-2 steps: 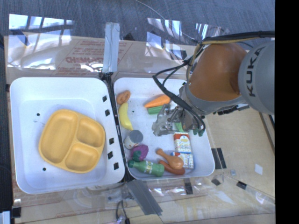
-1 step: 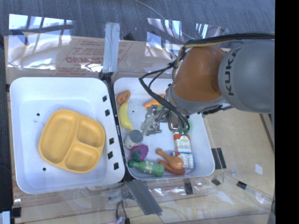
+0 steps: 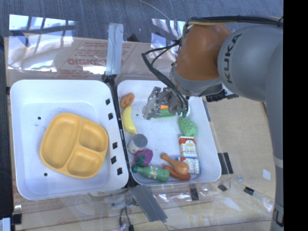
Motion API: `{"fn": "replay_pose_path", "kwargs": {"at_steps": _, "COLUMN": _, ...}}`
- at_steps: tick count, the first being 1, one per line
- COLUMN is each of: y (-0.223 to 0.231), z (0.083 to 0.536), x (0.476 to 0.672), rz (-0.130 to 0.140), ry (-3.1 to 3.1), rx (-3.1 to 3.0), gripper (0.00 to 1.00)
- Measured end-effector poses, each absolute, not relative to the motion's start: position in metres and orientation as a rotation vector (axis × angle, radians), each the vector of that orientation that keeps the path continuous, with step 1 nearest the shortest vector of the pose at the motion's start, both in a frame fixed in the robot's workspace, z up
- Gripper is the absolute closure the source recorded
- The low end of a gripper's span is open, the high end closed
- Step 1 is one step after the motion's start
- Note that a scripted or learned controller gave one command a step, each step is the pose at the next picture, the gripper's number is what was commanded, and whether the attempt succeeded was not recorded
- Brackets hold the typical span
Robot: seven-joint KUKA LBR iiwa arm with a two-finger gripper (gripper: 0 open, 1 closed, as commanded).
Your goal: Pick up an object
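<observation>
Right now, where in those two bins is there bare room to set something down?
Left bin: bare floor rings the yellow tray, widest along the top. Right bin: one bare patch in the middle, between the banana, the carton and the end effector. Its bottom edge is crowded with toys.

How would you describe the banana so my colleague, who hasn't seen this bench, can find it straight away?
Look at the right white bin, the one crowded with toy food, and follow its left wall. The banana lies along that wall, just below a small orange piece and above a grey can. It is the only plain yellow, curved item in that bin.
</observation>
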State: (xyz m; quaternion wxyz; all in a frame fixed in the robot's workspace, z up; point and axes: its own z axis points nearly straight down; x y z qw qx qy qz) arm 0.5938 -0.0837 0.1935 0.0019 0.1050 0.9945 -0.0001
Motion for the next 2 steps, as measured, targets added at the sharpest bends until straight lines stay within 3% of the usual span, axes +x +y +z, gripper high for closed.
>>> {"fn": "replay_pose_path", "kwargs": {"at_steps": 1, "y": -0.035, "z": 0.236, "x": 0.631, "rz": 0.001, "ry": 3.115, "rx": 0.362, "gripper": 1.00}}
{"fn": "replay_pose_path", "kwargs": {"at_steps": 2, "y": -0.093, "z": 0.203, "x": 0.619, "rz": -0.002, "ry": 3.140, "rx": 0.113, "gripper": 1.00}}
